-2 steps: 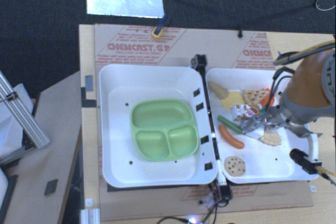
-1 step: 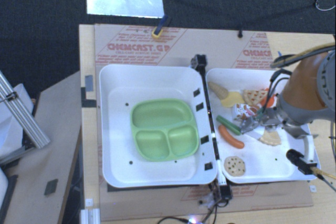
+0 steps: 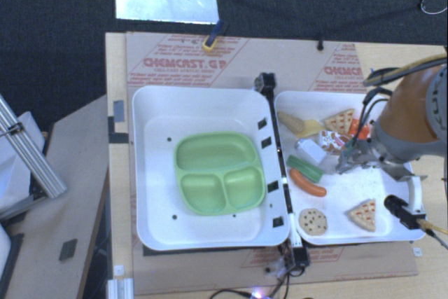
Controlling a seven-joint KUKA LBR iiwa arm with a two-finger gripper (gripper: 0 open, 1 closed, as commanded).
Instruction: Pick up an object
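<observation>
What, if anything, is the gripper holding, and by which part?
It cannot be told: the gripper hangs over the right bin near the toy food, with nothing visibly between its tips.

Glossy white plastic bins (image 3: 150, 171); smooth green plastic tray (image 3: 217, 171) looked matt; bench (image 3: 294, 56) at twelve o'clock wore printed paper; arm's orange band (image 3: 413, 105) shone.

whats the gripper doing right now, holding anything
Gripper: low in the right bin, beside the small packet; open or closed cannot be told, and no object shows in its grasp.
</observation>
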